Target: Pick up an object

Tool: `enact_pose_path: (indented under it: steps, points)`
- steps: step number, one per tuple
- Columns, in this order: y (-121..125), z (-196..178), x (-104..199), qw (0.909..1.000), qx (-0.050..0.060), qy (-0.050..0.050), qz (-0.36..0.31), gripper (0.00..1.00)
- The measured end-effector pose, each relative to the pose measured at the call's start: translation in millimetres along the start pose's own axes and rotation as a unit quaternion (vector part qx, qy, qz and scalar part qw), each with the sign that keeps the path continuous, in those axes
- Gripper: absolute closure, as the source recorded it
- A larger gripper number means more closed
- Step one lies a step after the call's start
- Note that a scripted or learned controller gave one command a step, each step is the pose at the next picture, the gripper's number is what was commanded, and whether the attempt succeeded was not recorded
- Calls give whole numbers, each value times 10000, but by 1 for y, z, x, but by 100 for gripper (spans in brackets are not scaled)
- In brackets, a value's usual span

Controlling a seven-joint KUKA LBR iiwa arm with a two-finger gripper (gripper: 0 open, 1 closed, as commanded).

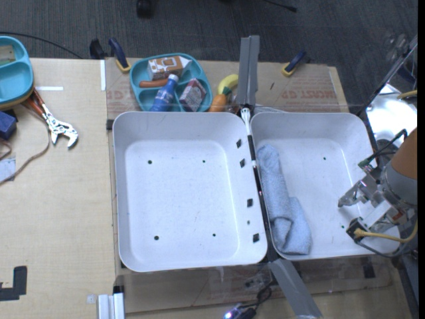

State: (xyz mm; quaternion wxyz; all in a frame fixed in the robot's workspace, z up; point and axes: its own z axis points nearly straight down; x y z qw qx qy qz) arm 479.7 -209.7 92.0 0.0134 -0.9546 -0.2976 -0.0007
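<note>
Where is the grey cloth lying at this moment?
The grey cloth lies in the right bin, along its left wall, beside the divider between both bins.

Even overhead light, soft shadows, sharp; glare far right.

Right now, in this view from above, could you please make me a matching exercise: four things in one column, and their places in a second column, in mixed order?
Things:
1. grey-blue cloth
2. wrench
3. teal tray
4. gripper

Places:
A. behind the left bin, holding small items
B. at the right bin's right edge
C. lying in the right bin, along its left wall
D. on the bench, left of both bins

Pairs: 1-C, 2-D, 3-A, 4-B
</note>
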Motion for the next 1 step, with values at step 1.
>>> enact_pose_path:
  steps: [1]
  points:
    - [7,-79,-8,9998,-119,-56,117,0]
